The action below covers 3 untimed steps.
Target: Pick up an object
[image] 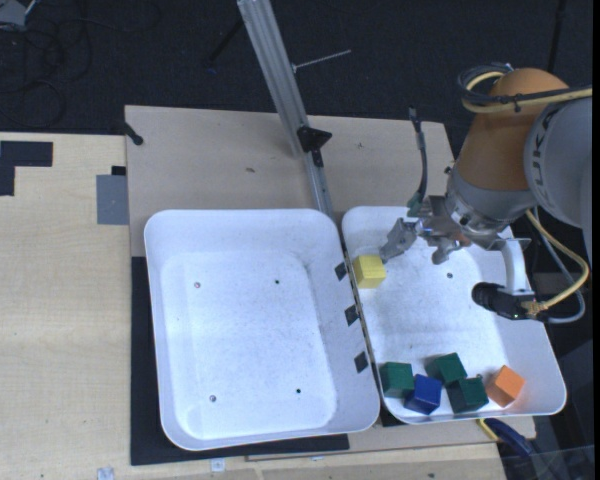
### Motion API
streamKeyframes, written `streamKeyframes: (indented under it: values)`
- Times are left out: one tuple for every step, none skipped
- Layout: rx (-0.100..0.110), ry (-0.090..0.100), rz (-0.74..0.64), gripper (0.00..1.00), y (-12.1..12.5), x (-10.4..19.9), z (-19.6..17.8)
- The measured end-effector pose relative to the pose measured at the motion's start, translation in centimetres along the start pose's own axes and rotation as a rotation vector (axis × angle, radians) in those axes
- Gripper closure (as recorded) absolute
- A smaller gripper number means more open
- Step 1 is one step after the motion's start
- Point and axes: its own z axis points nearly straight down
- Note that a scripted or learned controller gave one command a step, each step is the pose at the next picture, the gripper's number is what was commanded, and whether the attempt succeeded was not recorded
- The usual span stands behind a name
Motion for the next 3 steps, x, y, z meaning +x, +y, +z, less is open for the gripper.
streamKeyframes:
  values:
    - [-0.006, -0.001, 0.003, 0.00, -2.0, -1.1, -7.6]
    - [0.003, 0.001, -0.003, 0.00, 5.5, 1.4, -0.8]
    - [0.003, 0.000, -0.003, 0.00, 5.5, 3.6, 0.1]
